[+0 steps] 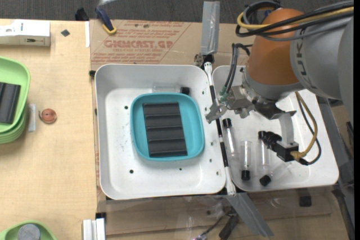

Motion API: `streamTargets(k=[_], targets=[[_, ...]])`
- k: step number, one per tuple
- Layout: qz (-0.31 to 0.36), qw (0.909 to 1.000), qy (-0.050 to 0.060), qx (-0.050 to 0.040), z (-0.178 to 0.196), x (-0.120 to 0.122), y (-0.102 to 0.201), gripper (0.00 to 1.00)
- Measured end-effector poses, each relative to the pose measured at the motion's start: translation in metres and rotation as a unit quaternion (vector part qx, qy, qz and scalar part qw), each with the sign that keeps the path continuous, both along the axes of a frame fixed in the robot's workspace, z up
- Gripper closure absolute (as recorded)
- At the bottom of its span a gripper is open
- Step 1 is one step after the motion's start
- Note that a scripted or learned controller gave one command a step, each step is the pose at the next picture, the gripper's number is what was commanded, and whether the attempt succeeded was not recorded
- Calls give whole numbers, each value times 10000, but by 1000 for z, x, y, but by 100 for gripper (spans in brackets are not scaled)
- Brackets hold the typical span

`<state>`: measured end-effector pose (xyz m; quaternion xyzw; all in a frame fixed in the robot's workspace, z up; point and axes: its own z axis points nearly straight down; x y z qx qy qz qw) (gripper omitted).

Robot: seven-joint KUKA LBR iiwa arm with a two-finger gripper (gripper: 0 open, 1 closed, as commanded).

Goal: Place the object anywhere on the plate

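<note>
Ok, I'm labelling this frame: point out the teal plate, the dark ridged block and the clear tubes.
teal plate (194, 121): camera view, right rim.
dark ridged block (164, 129): camera view, middle.
clear tubes (247, 154): camera view, left tube's body.

1 camera sits above the bench (56, 177), looking down at a slant (far edge at top) on 2 bins: left bin (112, 166) centered, right bin (320, 171) under the arm (315, 53) entering from right.

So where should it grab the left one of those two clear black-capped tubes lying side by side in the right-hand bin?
Probably around the middle of the clear plastic tube with the black cap, coming straight down from above. It lies flat on the white bin's floor, so only its narrow width can be squeezed. The neighbouring clear tube lies apart, leaving some room.
</note>
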<state>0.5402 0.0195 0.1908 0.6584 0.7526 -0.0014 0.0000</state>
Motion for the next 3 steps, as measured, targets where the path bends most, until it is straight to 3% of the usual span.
streamTargets(k=[1,2,3], targets=[[87,10000,10,4,2,-15,55,0],[115,9999,4,1,0,7,-15,0],[110,9999,5,0,0,56,22,0]])
